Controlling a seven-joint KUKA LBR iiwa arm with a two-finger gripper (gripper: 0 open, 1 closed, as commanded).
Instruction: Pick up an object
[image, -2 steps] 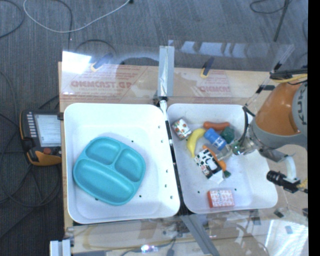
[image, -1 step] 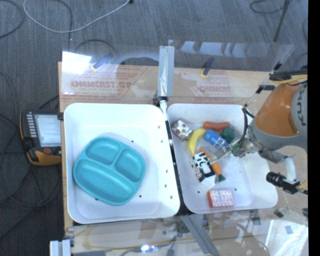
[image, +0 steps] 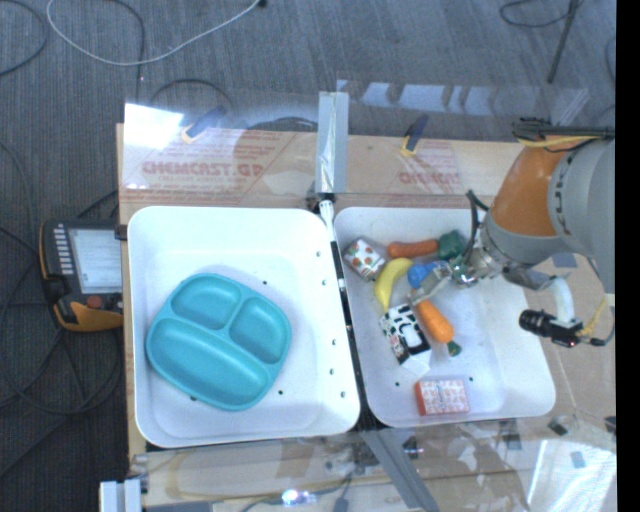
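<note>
The right bin (image: 520, 385) holds a heap of small objects. A white cube with red spots (image: 363, 258) lies at its far left. Beside it are a yellow banana (image: 391, 283), a blue piece (image: 421, 272), an orange carrot (image: 412, 248) and a green piece (image: 452, 242). A second carrot (image: 436, 322) and a black-and-white block (image: 403, 331) lie nearer the middle. A red box (image: 441, 396) sits at the front. My gripper (image: 450, 276) is low over the heap, its tip right next to the blue and green pieces.
The left bin (image: 170, 240) holds a teal divided plate (image: 218, 340). The arm's grey body and orange band (image: 527, 200) hang over the right bin's far right corner. A black cylinder (image: 545, 324) juts out over the right rim.
</note>
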